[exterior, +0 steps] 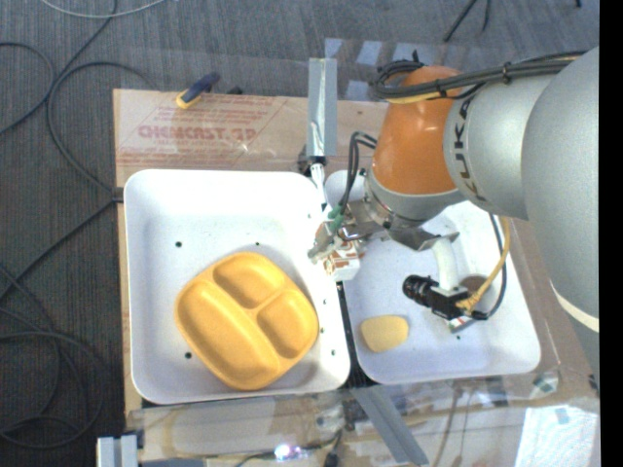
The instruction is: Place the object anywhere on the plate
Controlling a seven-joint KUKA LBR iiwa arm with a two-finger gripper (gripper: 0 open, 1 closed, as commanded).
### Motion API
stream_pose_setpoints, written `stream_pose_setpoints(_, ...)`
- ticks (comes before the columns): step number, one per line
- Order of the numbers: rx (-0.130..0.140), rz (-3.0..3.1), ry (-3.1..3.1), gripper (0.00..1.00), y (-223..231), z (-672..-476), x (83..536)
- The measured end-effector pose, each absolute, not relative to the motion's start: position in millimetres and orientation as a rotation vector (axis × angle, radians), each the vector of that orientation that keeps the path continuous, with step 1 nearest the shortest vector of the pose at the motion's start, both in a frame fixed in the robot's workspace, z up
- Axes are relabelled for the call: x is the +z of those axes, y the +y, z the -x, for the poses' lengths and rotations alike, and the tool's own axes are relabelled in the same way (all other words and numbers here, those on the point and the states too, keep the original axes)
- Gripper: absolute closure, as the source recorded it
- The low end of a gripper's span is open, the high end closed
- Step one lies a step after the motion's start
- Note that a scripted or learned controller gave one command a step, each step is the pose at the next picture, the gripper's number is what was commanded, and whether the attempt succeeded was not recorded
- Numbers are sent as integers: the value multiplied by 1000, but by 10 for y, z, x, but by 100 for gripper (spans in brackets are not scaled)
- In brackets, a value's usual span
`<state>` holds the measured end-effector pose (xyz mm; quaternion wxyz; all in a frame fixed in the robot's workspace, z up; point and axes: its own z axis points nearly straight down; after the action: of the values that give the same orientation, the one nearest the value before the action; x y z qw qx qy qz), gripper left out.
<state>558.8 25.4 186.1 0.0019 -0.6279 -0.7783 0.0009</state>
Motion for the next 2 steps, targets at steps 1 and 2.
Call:
stream_pose_setpoints(1,5,1971,-2441,100,936,-4989,1858)
stream_pose_setpoints(2,5,1972,-2440,0,933,-4990,1859)
